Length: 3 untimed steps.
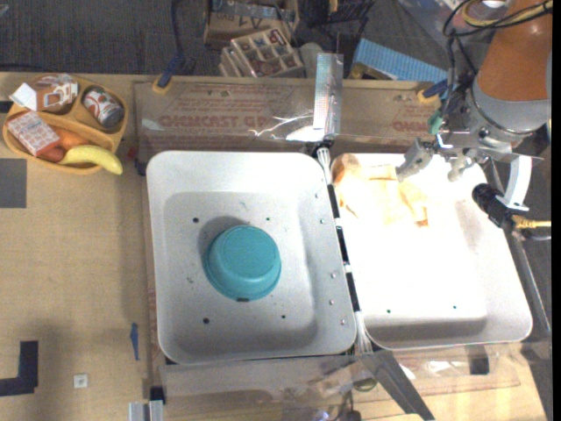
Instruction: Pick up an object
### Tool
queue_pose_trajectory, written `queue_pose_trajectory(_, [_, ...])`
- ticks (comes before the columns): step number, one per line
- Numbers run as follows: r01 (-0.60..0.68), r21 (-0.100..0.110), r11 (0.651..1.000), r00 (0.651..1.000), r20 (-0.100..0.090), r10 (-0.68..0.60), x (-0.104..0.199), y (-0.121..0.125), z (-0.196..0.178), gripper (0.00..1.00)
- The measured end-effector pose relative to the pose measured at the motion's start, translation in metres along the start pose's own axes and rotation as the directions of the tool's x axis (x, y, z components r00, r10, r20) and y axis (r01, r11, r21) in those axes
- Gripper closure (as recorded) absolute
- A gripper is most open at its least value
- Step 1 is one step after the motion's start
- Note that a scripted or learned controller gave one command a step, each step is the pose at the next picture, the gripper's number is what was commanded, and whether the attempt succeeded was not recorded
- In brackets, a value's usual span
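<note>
The surface (70,270) spreads tan across the left and lower frame, carrying two shallow white bins side by side. The left bin (175,191) fills the middle of the frame, and a teal bowl (244,261) sits upside down near its centre, well apart from me. The right bin (438,296) lies just beside it, brightly lit, with some pale yellow-orange objects (386,196) bunched in its upper left corner; glare washes them out and I cannot tell what they are. My arm (517,51), grey with its orange band, comes in at the upper right of the frame. My fingers (436,158) hang over the upper edge of the right bin, near those pale objects but right of them, spread apart with nothing between them. At the upper left of the frame a yellow tray (17,134) rests on the surface, and a banana (92,156) lies along its lower rim, beside small packets and tins.
</note>
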State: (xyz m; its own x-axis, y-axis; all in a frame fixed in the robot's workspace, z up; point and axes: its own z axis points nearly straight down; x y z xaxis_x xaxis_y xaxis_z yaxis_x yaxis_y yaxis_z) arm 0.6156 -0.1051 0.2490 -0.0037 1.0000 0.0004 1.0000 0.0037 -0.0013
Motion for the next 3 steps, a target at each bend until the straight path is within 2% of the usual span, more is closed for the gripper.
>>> queue_pose_trajectory(1, [-0.125,-0.005,0.992,0.992,0.002,0.125,-0.011,0.032,-0.013,0.00])
queue_pose_trajectory(2, [-0.110,-0.001,0.994,0.994,0.000,0.110,-0.016,-0.002,-0.045,0.00])
queue_pose_trajectory(3, [-0.034,-0.001,0.999,0.999,0.001,0.034,-0.007,0.029,0.051,0.00])
